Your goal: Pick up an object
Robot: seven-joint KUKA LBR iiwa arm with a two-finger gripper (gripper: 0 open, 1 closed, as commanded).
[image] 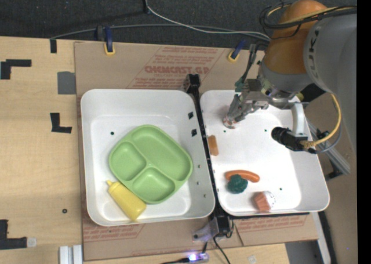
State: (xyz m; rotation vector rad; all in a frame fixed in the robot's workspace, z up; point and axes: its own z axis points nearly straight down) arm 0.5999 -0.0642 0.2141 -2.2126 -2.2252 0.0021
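Observation:
My gripper (pixel 231 120) hangs low over the far left part of the right bin (pixel 301 167), angled down and to the left from the grey wrist. Its tip is close to the bin floor, with a small pinkish spot at the tip that I cannot identify. In the same bin lie a small orange piece (pixel 213 145) by the left wall, a red-orange sausage shape (pixel 242 176), a dark teal lump (pixel 236 185) touching it, and a salmon block (pixel 264 201) near the front.
The left bin (pixel 95 141) holds a green divided plate (pixel 151 164) and a yellow bottle (pixel 126 200) lying at its front left. A black divider (pixel 200 123) separates the bins. The arm's black cable fitting (pixel 287 137) hangs over the right bin's right half.

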